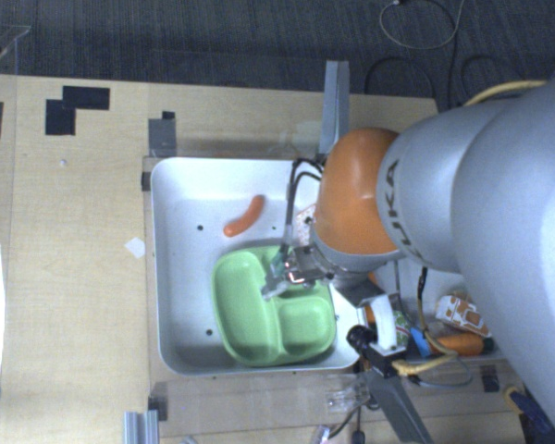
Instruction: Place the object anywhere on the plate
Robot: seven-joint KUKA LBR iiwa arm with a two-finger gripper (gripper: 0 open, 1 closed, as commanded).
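Down at the upper right part of the green plate (259, 317), the jaws (285, 274) hang over the plate's rim, a small metal assembly of silvery parts. Whether they stand wide or narrow cannot be told from this angle, and nothing can be made out between them. A thin black cable loops up from them to the arm's orange band (356, 192), which bulks just to the right, and beyond that the large grey arm (481, 211) takes up the right side of the view.

The plate is a light green dish with two compartments, divided by a ridge, and it lies in the lower right part of the left white bin (180, 248). Its compartments look bare.

The task's thing, an orange sausage-shaped object (244, 216), lies on the bin floor up and to the left of the plate, apart from its rim and apart from the jaws. Its long axis runs on a diagonal, one end pointing to the upper right and the other to the lower left, with a slight curve along its length.

To the right, under the arm, part of the second bin holds a few small items (458, 326), among them something orange and a printed packet. The pale wooden bench (65, 276) carries both bins.
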